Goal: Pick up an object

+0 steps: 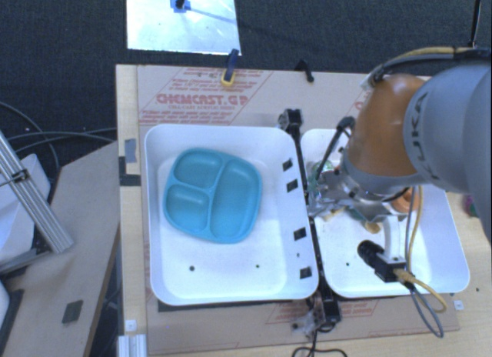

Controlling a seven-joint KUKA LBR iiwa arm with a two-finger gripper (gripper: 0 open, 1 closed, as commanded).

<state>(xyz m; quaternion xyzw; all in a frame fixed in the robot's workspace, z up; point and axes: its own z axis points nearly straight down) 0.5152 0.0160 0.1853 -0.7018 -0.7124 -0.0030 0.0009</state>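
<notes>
A blue divided plate point(211, 194), smooth plastic with rounded corners, lies flat in the left bin point(231, 271), well apart from the gripper point(327, 198), which sits low over the right bin point(438, 271) near the divider; whether its fingers are spread or closed cannot be told. An orange object point(400, 203) peeks from behind the arm point(430, 132). Both glossy white bins rest on a brown board worktop point(200, 94).

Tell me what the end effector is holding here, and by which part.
Cannot be told: the arm hangs over the right bin and covers whatever is beneath.
</notes>
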